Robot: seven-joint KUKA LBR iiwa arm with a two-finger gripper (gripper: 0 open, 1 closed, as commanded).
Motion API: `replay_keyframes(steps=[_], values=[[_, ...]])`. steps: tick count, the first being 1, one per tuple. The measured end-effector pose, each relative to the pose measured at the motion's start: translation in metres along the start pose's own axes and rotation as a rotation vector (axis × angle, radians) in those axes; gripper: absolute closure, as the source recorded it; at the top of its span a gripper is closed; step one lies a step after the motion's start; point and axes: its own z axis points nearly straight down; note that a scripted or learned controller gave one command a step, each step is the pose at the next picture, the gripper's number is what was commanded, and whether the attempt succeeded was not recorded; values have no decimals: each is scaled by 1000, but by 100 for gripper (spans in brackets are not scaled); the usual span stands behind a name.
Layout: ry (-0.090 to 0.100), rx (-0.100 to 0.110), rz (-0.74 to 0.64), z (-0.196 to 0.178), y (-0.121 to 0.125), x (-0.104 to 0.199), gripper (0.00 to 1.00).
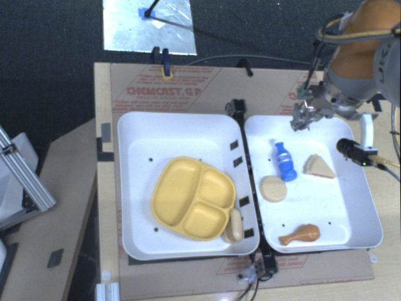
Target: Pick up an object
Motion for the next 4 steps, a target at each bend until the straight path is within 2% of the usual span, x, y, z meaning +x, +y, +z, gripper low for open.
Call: replay_keyframes(steps=[1, 2, 3, 4], values=[[1, 3, 0, -36, 2, 0, 100], [2, 6, -3, -25, 1, 47, 100], [2, 7, -4, -27, -14, 99, 100], [3, 9, -4, -8, -25, 146, 100]])
